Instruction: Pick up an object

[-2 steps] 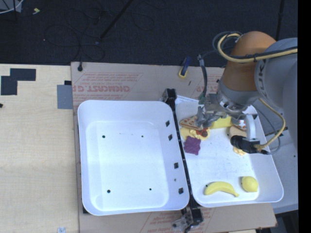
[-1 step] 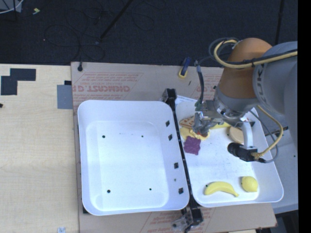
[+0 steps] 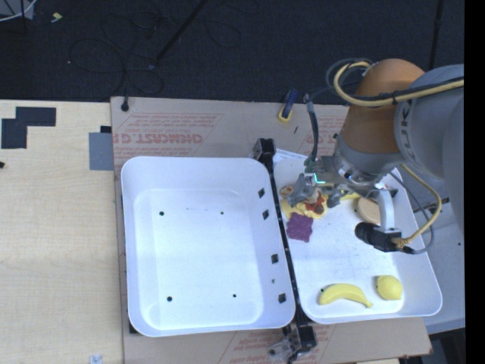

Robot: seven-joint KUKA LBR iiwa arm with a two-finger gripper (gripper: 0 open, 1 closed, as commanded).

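Observation:
The right white bin (image 3: pixel 345 268) holds a banana (image 3: pixel 344 295) and a lemon (image 3: pixel 389 287) near its front edge, a purple piece (image 3: pixel 299 227) close to the divider, and a small pile of yellow and red items (image 3: pixel 305 202) at the back left. A tan round thing (image 3: pixel 369 209) lies partly under the arm on the right. My gripper (image 3: pixel 312 185) hangs low over the yellow and red pile, and the wrist hides its fingertips. Nothing is visibly held.
The left white bin (image 3: pixel 197 241) sits beside the right one, with a black divider strip (image 3: pixel 276 233) between them. A blue and yellow clamp (image 3: pixel 288 106) sits on the cardboard at the back. The arm's body and cables cover the right bin's back right corner.

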